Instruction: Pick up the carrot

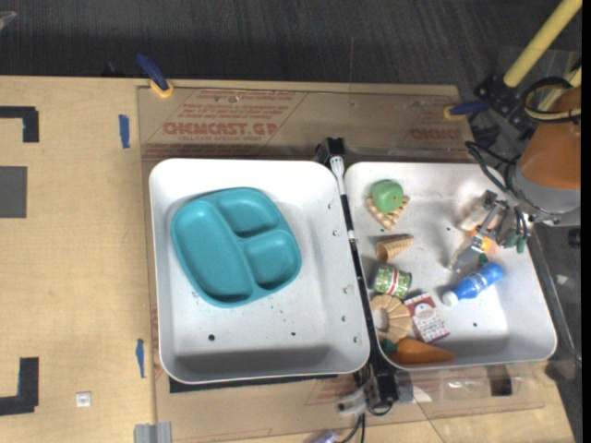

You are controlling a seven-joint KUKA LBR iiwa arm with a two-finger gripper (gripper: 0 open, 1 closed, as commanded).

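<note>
Orange tapered toy carrot lies flat at the near edge of the right white bin, touching a small red-and-white carton and a tan ridged piece. We judge it light, stiff, likely slick plastic; best taken across its thicker middle. A blue bottle lies farther back. The gripper hovers well apart, near the far right wall; its finger spread we cannot tell.

Showing faint red print on the cardboard sheet behind the bins, upside down and too blurred for reading.
</note>
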